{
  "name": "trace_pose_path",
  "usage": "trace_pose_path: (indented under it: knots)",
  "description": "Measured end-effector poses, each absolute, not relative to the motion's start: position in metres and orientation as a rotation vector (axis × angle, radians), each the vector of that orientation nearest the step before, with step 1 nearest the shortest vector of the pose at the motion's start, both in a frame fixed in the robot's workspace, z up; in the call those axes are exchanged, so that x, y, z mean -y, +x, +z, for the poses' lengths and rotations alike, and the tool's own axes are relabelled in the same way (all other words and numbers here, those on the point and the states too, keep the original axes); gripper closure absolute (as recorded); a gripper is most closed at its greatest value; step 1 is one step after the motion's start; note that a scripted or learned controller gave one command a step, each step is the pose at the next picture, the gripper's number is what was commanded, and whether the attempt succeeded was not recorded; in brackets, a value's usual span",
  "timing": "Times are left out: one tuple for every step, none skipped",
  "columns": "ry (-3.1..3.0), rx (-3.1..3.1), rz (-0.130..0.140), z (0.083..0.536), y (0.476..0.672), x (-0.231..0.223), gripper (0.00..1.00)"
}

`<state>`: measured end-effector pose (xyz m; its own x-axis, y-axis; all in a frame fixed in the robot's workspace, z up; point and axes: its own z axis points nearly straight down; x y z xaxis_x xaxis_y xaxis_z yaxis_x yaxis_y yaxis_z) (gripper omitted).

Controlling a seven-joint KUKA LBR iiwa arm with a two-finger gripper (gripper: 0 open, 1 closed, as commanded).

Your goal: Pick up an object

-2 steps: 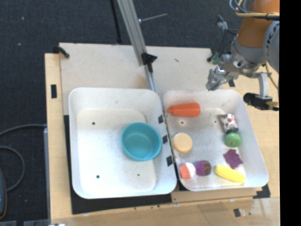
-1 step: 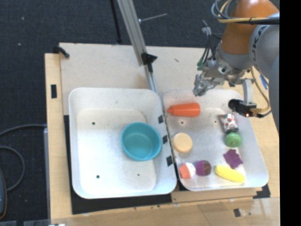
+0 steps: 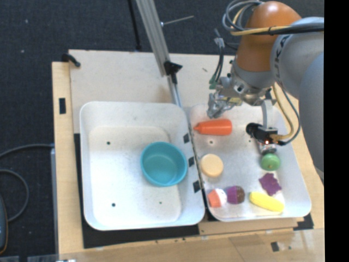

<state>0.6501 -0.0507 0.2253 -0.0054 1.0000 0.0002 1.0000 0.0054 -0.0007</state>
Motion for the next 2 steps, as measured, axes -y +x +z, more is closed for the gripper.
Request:
trace_pose_path:
  knots:
    - [-2.213,2.228,-0.002,0.233,0.632,0.007,1.00]
    - [-2.213,2.230,-0.006,0.241,0.630,-0.039,1.00]
